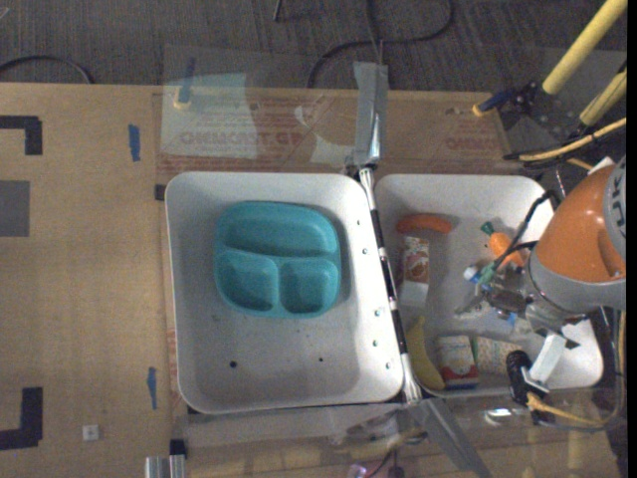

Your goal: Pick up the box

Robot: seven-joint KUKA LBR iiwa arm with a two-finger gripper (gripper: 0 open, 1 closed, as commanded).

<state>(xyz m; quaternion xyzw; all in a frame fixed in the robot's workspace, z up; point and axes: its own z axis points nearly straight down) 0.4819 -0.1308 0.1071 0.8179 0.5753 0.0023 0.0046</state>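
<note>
Camera view places the box (pixel 417 260) in the right bin (pixel 450 184), close to that bin's left wall, just below an orange sausage-shaped item (pixel 425 224). Its long axis runs up-down in the frame, parallel to the divider between the bins. The gripper (pixel 490 292) sits to the right of the box and slightly lower, apart from it; finger state cannot be determined, as the wrist and cabling obscure the tips. Judgement: the coming move requires a short travel toward the left wall. A carrot-like item (pixel 497 238) lies near the wrist. A small can (pixel 456 358) and a yellow banana (pixel 426 358) occupy the bin's lower left. The left bin (pixel 199 297) holds a teal divided tray (pixel 278 258), well clear of the work.
</note>
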